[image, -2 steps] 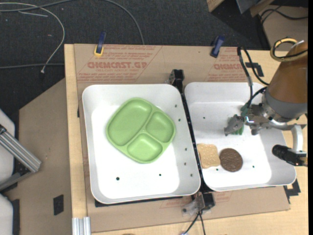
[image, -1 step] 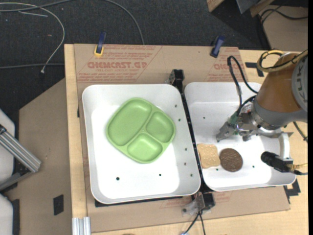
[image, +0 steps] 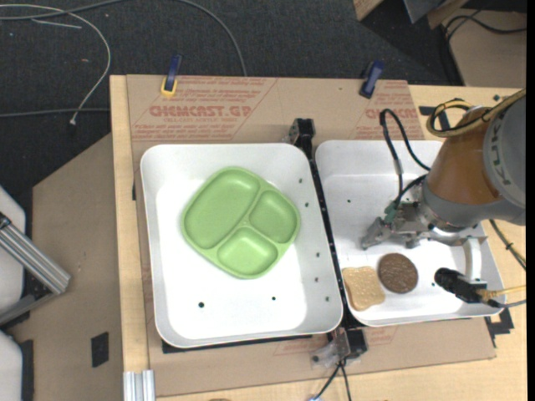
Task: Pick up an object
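**Claw low in the right bin, 2 flat food pieces beside it**

The counter (image: 125, 224) is lined with cardboard printed "CHEMCAST GP". In the left bin (image: 167, 307) lies a green divided plate (image: 241, 221): stiff, light, smooth, probably best taken at its rim. In the right bin (image: 351, 174) the claw (image: 393, 228) hangs low; whether it is apart or together I cannot tell. Near it lie a tan toast slice (image: 363, 286) and a round brown patty (image: 398, 273), touching: both look light and thin, best pinched across their edges.
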### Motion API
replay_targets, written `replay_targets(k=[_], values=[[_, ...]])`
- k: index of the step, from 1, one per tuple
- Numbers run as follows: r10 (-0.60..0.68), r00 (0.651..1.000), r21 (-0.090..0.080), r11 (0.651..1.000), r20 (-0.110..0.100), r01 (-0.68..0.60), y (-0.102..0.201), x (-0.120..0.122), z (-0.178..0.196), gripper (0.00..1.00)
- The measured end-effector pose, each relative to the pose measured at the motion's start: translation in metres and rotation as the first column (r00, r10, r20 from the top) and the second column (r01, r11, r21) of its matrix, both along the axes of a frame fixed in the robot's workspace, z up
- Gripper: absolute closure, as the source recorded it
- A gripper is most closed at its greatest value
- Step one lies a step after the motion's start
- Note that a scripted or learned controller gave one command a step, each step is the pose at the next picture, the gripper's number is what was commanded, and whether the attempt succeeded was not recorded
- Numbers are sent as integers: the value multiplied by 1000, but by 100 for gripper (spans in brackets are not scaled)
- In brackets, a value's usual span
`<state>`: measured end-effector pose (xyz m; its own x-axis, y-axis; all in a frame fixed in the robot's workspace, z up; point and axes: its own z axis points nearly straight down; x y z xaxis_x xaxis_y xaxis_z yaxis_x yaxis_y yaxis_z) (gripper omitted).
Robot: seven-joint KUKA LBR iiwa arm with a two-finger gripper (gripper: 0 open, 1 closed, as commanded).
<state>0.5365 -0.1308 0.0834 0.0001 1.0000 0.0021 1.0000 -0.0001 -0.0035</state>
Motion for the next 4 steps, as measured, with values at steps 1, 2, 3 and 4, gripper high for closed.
replay_targets(k=[1,2,3,4], values=[[0,1000,0,1000,4,0,0,1,13,100],[2,1000,-4,1000,11,-2,2,7,76,100],[2,1000,-4,1000,11,-2,1,9,130,100],[7,1000,0,1000,6,-7,55,18,138,100]])
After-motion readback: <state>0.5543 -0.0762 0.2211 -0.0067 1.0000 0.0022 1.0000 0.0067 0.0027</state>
